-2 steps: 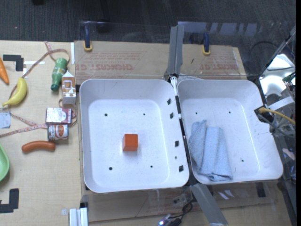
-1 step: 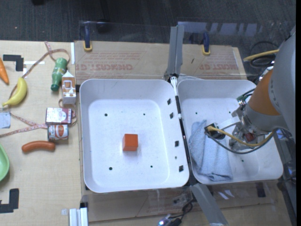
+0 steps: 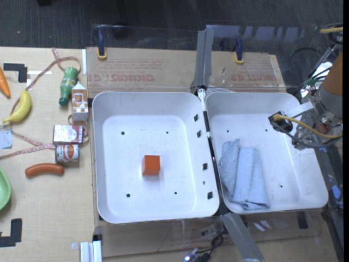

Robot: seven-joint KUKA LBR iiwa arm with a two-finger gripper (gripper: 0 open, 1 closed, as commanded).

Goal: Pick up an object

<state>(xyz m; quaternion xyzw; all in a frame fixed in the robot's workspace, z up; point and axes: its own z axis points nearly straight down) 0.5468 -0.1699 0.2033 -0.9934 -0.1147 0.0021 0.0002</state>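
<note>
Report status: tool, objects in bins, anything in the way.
Tool above right white bin's right side. Small orange cube alone in left white bin. Pale blue folded cloth in right bin, clear of tool.

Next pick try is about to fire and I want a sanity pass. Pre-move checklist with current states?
1. Target present: small orange cube sits alone near the middle of the left white bin. ok
2. Cube clear of the bin walls, with bare floor on every side. ok
3. Second candidate: pale blue folded cloth lies in the right white bin, toward its left side. ok
4. Hand above a target: it is at the right bin's right side, apart from both cloth and cube. not ok
5. Way from hand to cloth: bare bin floor between them. ok
</note>
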